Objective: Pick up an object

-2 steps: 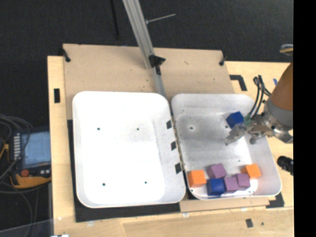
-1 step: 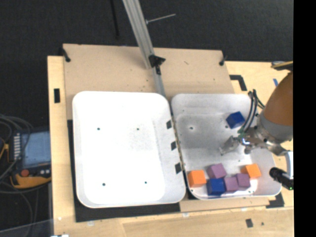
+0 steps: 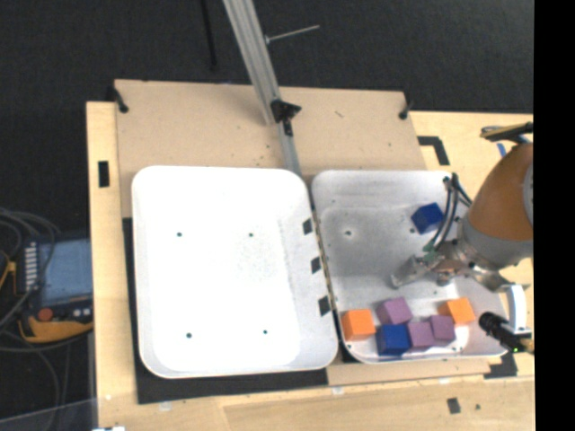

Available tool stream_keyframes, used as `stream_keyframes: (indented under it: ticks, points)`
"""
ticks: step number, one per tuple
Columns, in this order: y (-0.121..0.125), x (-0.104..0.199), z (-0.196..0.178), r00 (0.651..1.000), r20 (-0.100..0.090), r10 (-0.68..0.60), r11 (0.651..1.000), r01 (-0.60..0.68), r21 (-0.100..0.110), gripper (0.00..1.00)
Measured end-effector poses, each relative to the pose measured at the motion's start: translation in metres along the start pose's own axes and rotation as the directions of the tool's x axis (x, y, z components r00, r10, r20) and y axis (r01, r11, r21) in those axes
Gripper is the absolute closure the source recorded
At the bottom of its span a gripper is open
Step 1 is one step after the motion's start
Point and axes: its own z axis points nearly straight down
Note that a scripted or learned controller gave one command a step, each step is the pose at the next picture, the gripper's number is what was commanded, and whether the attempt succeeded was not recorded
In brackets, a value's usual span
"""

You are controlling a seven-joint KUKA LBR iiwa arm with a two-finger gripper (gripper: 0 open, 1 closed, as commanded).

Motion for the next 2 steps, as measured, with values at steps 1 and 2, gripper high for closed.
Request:
stream_keyframes:
  ticks: [1, 2]
  points:
    - [0.002, -0.001, -0.013, 1.0, -0.001, 0.007, 1.0, -0.007, -0.005, 1.0]
    - [0.011, 0.006, -0.067, 1.0, -0.001, -0.006, 1.0, 0.006, -0.004, 1.0]
